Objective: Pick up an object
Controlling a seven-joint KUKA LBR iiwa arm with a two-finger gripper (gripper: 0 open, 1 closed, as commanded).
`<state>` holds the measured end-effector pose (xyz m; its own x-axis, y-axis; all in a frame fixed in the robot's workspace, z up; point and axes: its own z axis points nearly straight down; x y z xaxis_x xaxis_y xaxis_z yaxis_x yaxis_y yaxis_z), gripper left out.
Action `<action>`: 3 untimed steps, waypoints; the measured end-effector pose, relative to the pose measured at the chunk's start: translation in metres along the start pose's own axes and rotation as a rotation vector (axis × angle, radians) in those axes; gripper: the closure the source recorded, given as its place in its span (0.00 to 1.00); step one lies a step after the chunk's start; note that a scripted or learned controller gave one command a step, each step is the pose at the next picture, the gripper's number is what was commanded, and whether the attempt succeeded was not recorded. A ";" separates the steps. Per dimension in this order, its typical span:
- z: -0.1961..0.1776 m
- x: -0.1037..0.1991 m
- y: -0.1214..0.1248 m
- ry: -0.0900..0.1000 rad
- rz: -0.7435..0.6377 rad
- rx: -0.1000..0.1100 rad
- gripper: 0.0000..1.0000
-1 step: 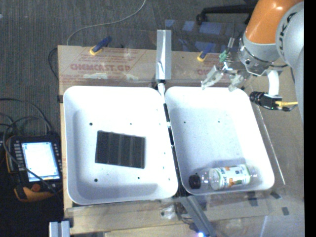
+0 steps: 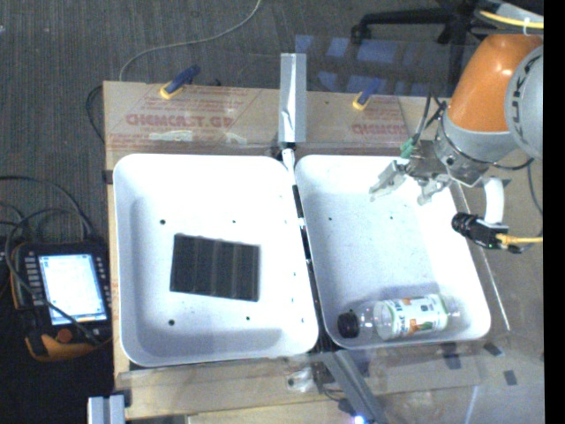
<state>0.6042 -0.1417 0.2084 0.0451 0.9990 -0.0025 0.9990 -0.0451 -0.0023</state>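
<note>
Now: gripper (image 2: 407, 186) spread, bare; clear plastic bottle (image 2: 402, 316) lying; flat black slab (image 2: 214, 268)

dark grey carpet (image 2: 106, 25) surrounds a brown tabletop (image 2: 194, 122) with two yellow-blue clamps (image 2: 179, 81) at its far edge; a lit handheld screen (image 2: 64, 291) with cables lies at left.

Bright, even overhead light; white bins (image 2: 132, 237) glare slightly, soft shadows, mild blur
</note>
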 end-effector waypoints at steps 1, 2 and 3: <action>-0.002 -0.044 -0.033 0.000 0.015 -0.003 0.00; -0.039 -0.072 -0.081 0.001 -0.527 -0.005 0.00; 0.006 -0.086 -0.115 0.002 -0.438 -0.004 0.00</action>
<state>0.4851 -0.2221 0.2032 -0.3825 0.9239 0.0002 0.9239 0.3825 0.0015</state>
